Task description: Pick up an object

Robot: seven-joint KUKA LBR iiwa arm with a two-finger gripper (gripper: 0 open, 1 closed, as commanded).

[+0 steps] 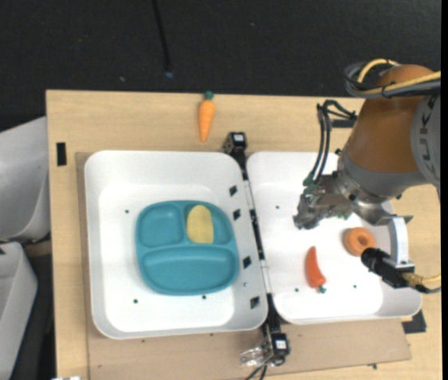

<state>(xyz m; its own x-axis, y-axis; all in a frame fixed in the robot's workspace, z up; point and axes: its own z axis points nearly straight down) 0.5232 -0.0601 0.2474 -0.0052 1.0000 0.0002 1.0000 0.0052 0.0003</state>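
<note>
Grey arm's fingers [307, 214] above right bin [287, 291], red pepper [314, 267] nearby

Glossy white plastic bins [113, 307] sit on a matt wooden bench [129, 109].

The arm [386, 145] partly hides the orange ring [358, 241].

one fixed camera above the bench [129, 109], angled down on both bins [101, 291]
</note>
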